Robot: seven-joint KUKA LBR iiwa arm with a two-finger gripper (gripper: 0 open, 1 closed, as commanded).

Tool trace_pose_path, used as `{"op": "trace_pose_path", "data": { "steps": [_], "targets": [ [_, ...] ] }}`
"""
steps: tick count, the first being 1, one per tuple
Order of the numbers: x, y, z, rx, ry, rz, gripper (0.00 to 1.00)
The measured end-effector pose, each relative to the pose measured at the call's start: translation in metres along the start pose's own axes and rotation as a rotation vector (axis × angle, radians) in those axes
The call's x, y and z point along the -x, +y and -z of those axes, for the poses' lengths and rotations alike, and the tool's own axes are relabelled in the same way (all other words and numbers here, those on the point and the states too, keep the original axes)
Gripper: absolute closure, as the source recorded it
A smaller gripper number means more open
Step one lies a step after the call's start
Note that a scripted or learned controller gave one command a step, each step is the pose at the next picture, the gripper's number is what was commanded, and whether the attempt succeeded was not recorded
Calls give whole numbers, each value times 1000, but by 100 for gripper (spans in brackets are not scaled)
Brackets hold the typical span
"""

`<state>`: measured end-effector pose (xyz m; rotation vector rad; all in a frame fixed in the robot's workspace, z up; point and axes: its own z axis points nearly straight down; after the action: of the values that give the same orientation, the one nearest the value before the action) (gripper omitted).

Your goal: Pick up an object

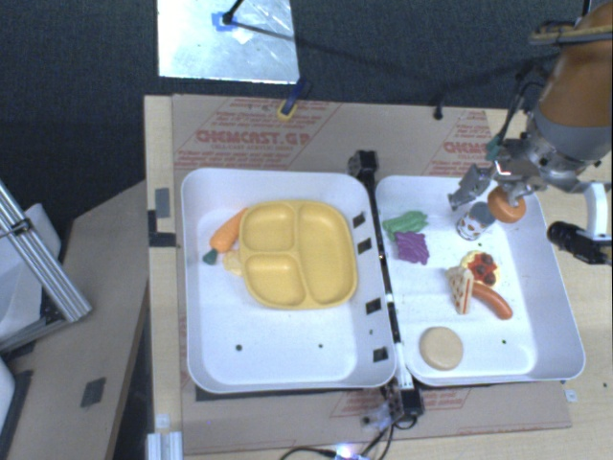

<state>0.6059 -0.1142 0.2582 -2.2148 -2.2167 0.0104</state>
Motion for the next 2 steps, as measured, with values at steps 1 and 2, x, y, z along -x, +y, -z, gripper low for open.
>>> {"op": "trace_pose_path", "data": {
  "steps": [1,2],
  "targets": [
    [0,2,7,12,-1,2,0],
    [-5,-3,-37,9,-1,1,0]
  ]
}}
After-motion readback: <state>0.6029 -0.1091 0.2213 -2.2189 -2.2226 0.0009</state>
